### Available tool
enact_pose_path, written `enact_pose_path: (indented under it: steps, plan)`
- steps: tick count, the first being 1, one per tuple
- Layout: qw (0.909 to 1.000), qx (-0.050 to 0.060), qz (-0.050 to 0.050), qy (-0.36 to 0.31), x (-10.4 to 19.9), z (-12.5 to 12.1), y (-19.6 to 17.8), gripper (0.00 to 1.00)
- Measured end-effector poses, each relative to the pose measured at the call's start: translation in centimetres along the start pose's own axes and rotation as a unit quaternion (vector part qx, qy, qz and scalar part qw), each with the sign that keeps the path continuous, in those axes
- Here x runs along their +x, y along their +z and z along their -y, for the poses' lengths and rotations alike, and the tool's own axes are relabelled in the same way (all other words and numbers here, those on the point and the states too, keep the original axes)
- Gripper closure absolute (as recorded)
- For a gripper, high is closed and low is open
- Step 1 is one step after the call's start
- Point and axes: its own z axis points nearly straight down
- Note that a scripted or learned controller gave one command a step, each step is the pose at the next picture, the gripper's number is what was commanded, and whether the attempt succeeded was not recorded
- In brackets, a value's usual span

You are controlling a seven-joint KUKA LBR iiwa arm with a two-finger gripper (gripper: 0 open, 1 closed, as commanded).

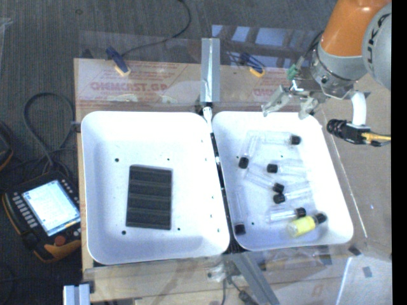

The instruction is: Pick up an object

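My gripper [290, 103] hangs spread and empty at twelve o'clock of the right bin [331, 164]; I fear clear vials [270, 140] will slip sideways.

The grey arm [356, 37] reaches in from the right, its gripper [290, 105] fingers [275, 103] spread apart, holding nothing.

I see even overhead lighting. Both white bins [95, 189] read bright, near overexposed, with soft shadows along their inner walls. Floor is dim. Overall image is slightly soft and grainy.
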Motion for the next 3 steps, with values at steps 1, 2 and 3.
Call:
enact_pose_path:
  steps: [1, 2, 3]
  plan:
    - [1.0000, 0.001, 0.000, -0.003, -5.1, 3.8, 12.1, 0.00]
    - [0.9998, -0.004, -0.001, -0.019, -8.5, 7.9, 17.2, 0.00]
    - [0.9989, -0.009, 0.003, -0.046, -7.8, 6.7, 17.5, 0.00]
